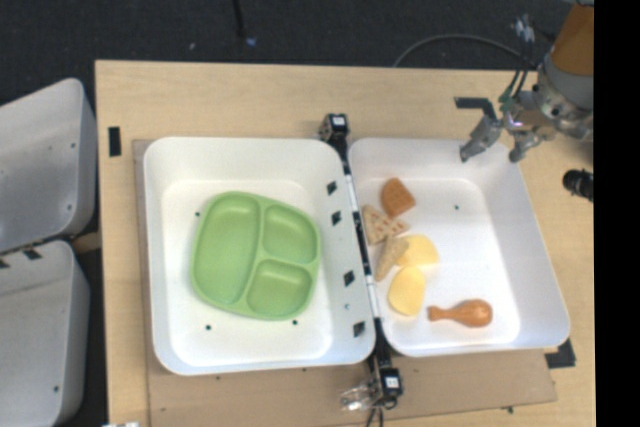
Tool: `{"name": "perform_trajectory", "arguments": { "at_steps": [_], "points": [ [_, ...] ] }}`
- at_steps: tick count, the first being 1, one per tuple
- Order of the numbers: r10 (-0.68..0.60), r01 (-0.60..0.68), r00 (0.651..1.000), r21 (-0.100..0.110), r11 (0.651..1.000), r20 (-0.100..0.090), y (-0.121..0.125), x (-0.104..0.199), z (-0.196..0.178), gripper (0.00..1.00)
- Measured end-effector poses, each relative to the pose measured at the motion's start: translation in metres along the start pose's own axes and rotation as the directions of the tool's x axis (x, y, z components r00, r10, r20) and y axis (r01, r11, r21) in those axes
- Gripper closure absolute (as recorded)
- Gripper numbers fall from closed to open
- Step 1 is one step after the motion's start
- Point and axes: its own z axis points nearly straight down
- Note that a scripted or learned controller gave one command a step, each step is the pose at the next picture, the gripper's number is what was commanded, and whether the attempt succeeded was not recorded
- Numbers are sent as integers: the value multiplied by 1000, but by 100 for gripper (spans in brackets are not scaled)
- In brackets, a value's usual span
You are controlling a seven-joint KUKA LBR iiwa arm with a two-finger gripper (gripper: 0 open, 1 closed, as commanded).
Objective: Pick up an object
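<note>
The two-finger metal gripper (pixel 497 143) hung over the far right corner of the right-hand shallow white bin (pixel 520 215), its two fingers spread apart with nothing between them. Every piece of toy food lay nearer the camera than the gripper and to its left in the view. Closest to it was the brown toast-like square block (pixel 397 197); just beyond that, against the bin's left wall, sat the tan cracker-like wedge (pixel 379 224), with a second tan wedge (pixel 389 255) touching it. A pale yellow rounded slice (pixel 419 250) and a second yellow rounded piece (pixel 406 292) lay just beside these, farther from the gripper. The orange-brown plastic drumstick (pixel 463 313) lay almost straight below the gripper in the view, well apart from it. Farthest away, in the left-hand white bin (pixel 160 245), rested the green three-compartment plastic tray (pixel 256 255).
</note>
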Motion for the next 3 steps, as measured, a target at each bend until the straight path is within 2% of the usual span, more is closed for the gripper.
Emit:
{"name": "perform_trajectory", "arguments": {
  "at_steps": [2, 3],
  "points": [
    [-5, 5, 1000, 3, 1000, 0, 2, 2, 113, 0],
    [-7, 7, 1000, -2, 1000, 5, 3, 1, 99, 100]
  ]
}}
